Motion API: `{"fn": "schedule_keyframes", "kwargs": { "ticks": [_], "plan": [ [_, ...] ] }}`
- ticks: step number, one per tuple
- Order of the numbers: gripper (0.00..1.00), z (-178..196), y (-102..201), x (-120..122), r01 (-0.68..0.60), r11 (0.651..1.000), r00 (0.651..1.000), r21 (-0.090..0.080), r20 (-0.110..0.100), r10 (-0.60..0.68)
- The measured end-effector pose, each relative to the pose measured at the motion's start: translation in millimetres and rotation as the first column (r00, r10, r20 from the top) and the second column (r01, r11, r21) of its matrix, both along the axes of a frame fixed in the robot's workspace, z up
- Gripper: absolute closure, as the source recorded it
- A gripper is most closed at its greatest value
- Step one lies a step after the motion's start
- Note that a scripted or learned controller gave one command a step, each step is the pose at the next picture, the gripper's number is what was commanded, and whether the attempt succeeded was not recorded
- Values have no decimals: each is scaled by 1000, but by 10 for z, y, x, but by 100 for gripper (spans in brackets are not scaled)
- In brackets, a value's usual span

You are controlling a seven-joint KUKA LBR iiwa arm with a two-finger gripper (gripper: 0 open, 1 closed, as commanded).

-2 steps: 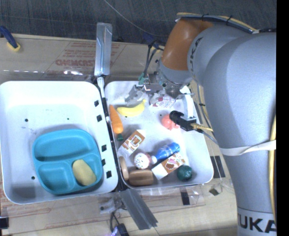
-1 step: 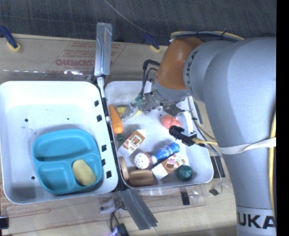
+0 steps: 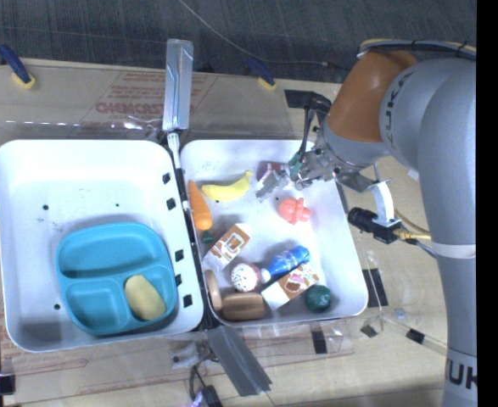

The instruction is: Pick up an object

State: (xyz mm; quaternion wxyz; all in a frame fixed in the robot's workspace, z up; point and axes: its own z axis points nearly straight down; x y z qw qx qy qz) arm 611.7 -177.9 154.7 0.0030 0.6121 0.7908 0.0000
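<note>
Jaws state: cannot tell, tip too small and cluttered to read. Gripper point(image 3: 284, 176) low over back part of right bin point(image 3: 350, 261), just beside small dark-and-white object point(image 3: 270, 173) and yellow banana point(image 3: 227, 190). Arm point(image 3: 418, 117) enters from right, orange band point(image 3: 363, 100) above wrist, wrist bent down toward bin. Pink toy point(image 3: 294, 210) lies near, just in front of gripper. Blue tray point(image 3: 113, 274) with yellow potato point(image 3: 145, 298) in left bin point(image 3: 28, 185).
</note>
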Motion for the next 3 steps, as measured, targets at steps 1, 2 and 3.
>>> {"fn": "schedule_keyframes", "kwargs": {
  "ticks": [1,2,3],
  "plan": [
    [0,-304,424,458,-90,996,996,4,-5,90],
    [0,-296,415,459,-89,996,996,3,-4,89],
    [0,-518,530,378,-58,998,998,-1,11,58]
  ]
}}
